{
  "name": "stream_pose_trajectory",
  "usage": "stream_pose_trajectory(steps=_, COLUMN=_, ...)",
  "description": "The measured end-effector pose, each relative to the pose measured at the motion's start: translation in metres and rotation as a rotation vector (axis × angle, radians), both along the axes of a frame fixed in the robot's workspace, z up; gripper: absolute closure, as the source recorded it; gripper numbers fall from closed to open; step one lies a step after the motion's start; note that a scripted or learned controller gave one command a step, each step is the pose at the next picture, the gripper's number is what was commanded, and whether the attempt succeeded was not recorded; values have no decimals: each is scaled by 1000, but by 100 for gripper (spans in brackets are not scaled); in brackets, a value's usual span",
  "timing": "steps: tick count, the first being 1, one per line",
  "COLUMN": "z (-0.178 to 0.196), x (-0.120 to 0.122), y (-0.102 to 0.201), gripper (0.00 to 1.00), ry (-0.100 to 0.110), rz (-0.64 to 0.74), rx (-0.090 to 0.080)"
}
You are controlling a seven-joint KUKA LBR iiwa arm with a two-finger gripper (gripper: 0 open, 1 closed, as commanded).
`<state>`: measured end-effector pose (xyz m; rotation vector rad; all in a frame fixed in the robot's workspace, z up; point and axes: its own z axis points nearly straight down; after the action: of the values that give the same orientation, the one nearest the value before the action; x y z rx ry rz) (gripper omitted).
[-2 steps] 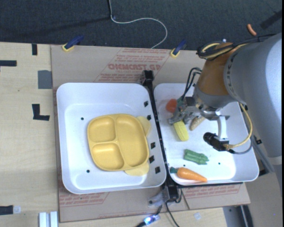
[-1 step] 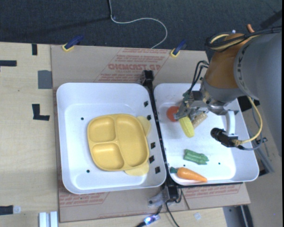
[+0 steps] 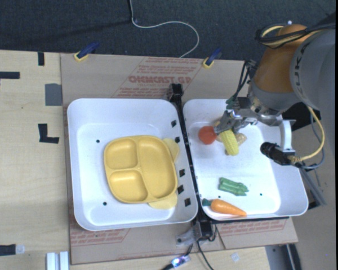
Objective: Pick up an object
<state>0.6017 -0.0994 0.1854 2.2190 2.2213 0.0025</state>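
While the gripper (image 3: 230, 124) hangs over the right bin (image 3: 270, 198) near its far edge, its fingers pinch the upper end of a toy corn cob (image 3: 230, 142). Its long axis runs roughly toward the bin's near edge, just beside a red tomato (image 3: 207, 135).

A grey arm (image 3: 318, 55) is showing a rounded orange band (image 3: 276, 66) just above the metal gripper (image 3: 232, 129); yellow and black cables (image 3: 315, 145) are looping beside it, ending at a black cylindrical fitting (image 3: 273, 152)
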Motion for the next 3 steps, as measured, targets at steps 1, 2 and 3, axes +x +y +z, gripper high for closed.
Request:
stream_pose_trajectory(steps=1, z=42, x=1, y=1, gripper=100, ry=-1, rz=1, rx=0)
stream_pose_trajectory(steps=2, z=30, x=-19, y=51, gripper=100, ry=6, rz=3, rx=1)
stream_pose_trajectory(steps=3, z=43, x=-41, y=100, gripper=100, ry=6, rz=5, rx=2)
